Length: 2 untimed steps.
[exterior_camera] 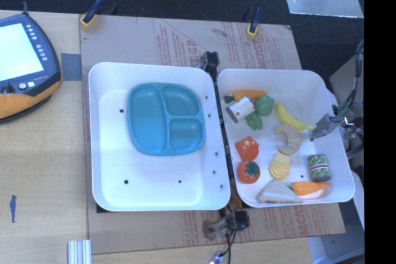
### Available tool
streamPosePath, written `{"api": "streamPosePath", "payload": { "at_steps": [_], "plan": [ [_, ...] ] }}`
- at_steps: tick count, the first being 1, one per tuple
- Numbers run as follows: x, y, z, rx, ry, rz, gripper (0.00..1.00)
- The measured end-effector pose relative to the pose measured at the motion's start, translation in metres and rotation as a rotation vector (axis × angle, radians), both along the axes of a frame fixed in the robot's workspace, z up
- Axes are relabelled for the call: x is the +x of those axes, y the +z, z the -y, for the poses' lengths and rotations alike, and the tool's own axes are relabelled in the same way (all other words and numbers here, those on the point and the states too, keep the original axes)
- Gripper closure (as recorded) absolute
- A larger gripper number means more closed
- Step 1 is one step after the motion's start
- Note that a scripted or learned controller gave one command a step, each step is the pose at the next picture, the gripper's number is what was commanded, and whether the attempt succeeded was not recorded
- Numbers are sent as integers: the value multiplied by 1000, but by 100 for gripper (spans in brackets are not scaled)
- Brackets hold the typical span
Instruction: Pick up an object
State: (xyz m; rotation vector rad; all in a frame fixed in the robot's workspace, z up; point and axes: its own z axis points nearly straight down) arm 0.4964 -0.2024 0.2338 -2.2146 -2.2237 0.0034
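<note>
Red print runs in slanted rows across the brown cardboard sheet (pixel 185 46) that lies under the two bins, showing along its top strip and again along its bottom edge. The letters are too small and blurred to read. The small can (pixel 240 109) in the right bin carries a white label with a dark mark on it, also unreadable. The green can (pixel 318 166) near that bin's right wall has a patterned label with no legible words. The pendant (pixel 25 68) at the left shows a bright blank screen and a column of unmarked buttons.
</note>
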Motion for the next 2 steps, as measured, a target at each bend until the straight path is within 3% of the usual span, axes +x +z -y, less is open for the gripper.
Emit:
{"api": "streamPosePath", "payload": {
  "at_steps": [1, 2],
  "plan": [
    [52, -143, -29, 0, 2, -2, 0],
    [124, -142, -56, 1, 0, 1, 0]
  ]
}}
